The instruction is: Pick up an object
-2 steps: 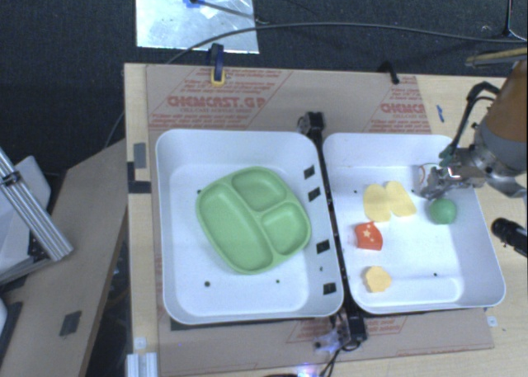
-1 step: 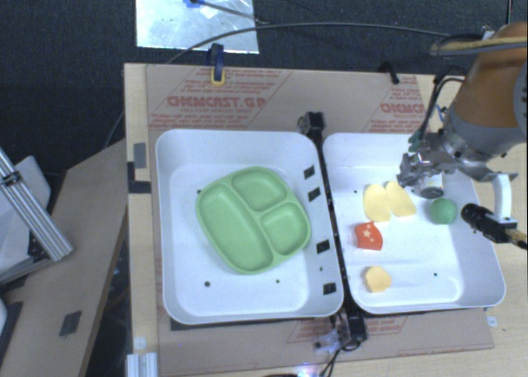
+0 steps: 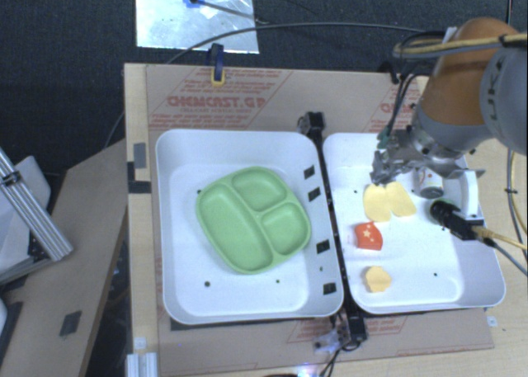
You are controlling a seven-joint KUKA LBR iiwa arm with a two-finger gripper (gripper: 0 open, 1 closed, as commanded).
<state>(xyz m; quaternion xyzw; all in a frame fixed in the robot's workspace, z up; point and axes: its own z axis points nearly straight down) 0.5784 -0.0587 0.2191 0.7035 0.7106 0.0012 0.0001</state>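
Gripper (image 3: 385,167), finger state impossible to tell, is hovering just at twelve o'clock of the pale yellow piece (image 3: 388,200) lying below it

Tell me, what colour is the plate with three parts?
Light green plate, seen in the camera view.

1. The left bin (image 3: 177,227) is white and holds a pale green divided plate (image 3: 252,219).
2. The right bin (image 3: 462,272) is white too.
3. In it lie a pale yellow piece (image 3: 388,201), a red piece (image 3: 370,237) and a small yellow-orange piece (image 3: 378,280).
4. The arm (image 3: 462,78) is grey with an orange band.
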